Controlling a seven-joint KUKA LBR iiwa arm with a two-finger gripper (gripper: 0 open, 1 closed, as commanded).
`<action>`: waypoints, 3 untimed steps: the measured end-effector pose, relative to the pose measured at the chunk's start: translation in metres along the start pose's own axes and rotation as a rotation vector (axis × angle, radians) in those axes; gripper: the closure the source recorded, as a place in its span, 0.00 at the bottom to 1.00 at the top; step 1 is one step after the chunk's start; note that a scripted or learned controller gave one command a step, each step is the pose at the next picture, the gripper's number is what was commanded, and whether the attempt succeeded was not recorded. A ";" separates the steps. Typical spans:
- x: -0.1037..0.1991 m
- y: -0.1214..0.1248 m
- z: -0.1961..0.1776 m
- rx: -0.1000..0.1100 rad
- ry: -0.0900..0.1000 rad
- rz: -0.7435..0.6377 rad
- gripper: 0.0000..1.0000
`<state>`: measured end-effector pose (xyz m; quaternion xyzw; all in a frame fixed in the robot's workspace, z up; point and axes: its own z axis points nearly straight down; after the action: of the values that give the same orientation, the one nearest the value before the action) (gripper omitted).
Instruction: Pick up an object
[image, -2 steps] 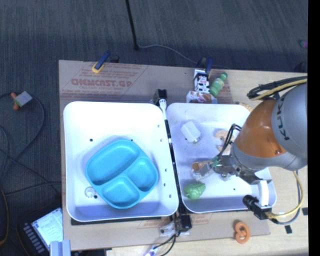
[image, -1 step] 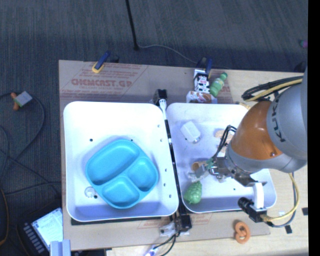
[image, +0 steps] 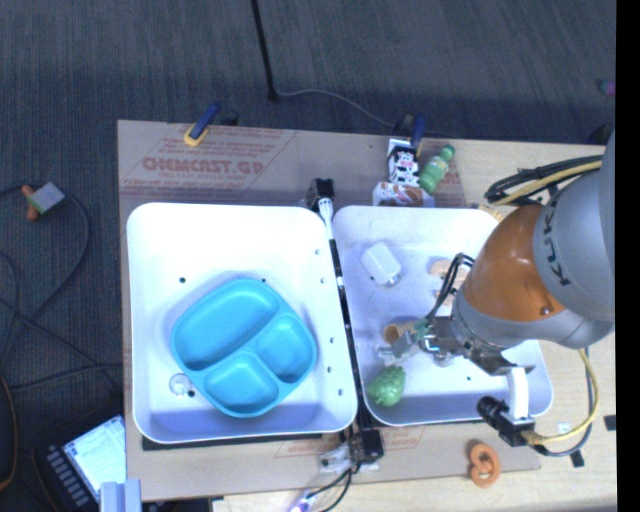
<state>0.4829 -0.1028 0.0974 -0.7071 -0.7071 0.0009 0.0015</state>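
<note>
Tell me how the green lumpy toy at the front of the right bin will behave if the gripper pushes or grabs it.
The green lumpy toy looks rounded and bumpy, so a push would likely roll or wobble it rather than slide it. It lies close to the right bin's front wall, which may stop it. Its uneven surface could make two fingers slip off. The gripper is just above it.
</note>
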 end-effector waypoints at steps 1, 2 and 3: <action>0.003 0.000 0.001 -0.001 0.000 0.000 0.00; -0.009 0.060 0.009 -0.012 -0.002 0.000 0.00; -0.010 0.060 -0.001 -0.011 -0.003 0.001 1.00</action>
<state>0.5429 -0.1124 0.0979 -0.7073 -0.7069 -0.0020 -0.0035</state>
